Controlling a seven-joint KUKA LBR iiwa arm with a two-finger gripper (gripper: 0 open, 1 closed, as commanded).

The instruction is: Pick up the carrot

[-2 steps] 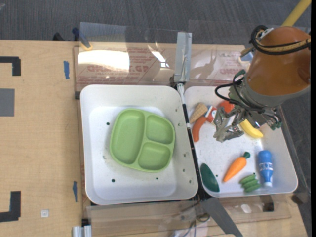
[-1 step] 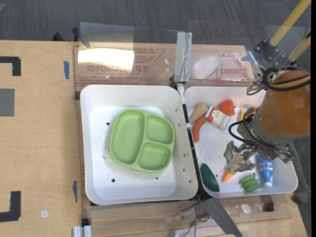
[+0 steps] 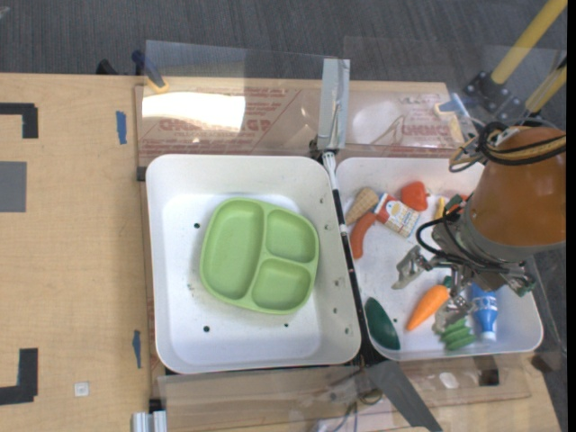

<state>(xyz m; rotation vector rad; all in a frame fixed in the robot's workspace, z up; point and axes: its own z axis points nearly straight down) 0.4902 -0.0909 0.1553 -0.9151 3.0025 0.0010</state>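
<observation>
Gripper sits low in the right bin, just beside the carrot. Can't tell the finger state.

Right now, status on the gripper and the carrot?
Gripper low in the right bin, at the carrot's top end. Carrot lying on the bin floor, grasp unconfirmed. Blue bottle and green toy crowd beside it.

The carrot looks like smooth, slightly glossy plastic. The green plate is matt plastic in a smooth white bin. The bench at left seems pale, matt wood. The gripper is bare metal.
</observation>
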